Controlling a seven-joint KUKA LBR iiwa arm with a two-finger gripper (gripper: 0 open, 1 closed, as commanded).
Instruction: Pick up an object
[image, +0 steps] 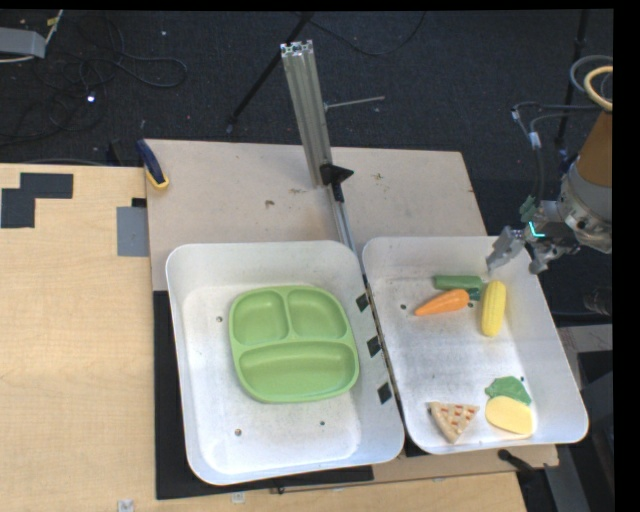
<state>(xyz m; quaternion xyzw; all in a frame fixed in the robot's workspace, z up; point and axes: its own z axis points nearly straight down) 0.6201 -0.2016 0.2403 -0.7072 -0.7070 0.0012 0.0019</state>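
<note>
Arm: tan-orange band on the upper segment, pale ring above it, grey metal wrist section below. Thin dark cables loop beside the wrist. Tool: small, light grey metal, angular fingers, with a tiny teal-green light or marking near its base.

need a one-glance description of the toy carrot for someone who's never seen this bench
Look in the right-hand white bin, in its far half. The carrot is the small orange tapered piece lying flat there, its thick end touching the yellow corn cob. A green piece lies just behind it; the carrot is the one orange item in that cluster.
</note>
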